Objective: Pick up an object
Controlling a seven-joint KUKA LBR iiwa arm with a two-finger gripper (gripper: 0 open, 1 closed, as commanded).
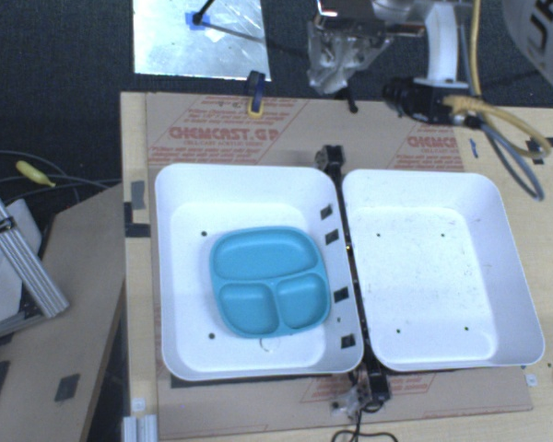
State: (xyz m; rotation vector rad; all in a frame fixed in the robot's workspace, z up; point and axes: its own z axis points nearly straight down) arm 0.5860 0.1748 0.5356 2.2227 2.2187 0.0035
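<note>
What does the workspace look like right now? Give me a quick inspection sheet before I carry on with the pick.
Surface: brown board with red print, bearing two white bins side by side.
Job's things: blue divided plate lying flat in the left bin, towards its right side.
Clutter: small white scrap just below the plate; right bin shows faint specks.
Gripper: gripper at the top of the view, beyond both bins; finger state unclear.
Cables: grey hoses and a yellow cable top right; wires at the front edge.
Surroundings: shiny metal sheet top left; aluminium frame at left.
</note>
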